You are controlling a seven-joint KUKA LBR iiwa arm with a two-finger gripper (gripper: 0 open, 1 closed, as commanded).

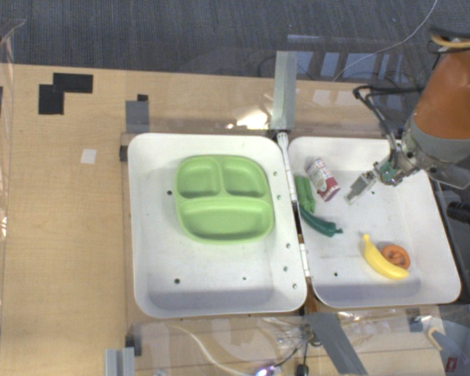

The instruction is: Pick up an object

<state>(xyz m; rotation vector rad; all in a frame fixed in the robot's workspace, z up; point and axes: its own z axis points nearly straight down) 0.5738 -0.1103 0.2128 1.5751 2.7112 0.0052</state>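
Grey gripper (pixel 363 185) hovers over our right bin (pixel 423 288), near the can (pixel 323 178). Fingers' state: we cannot tell.

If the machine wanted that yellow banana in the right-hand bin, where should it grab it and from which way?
Probably across the middle of the banana, coming straight down from above. It lies flat on the bin floor, long and narrow, so the end effector would best close across its short width. The orange round object touches its right side, so a spot nearer the upper-left end looks safer.
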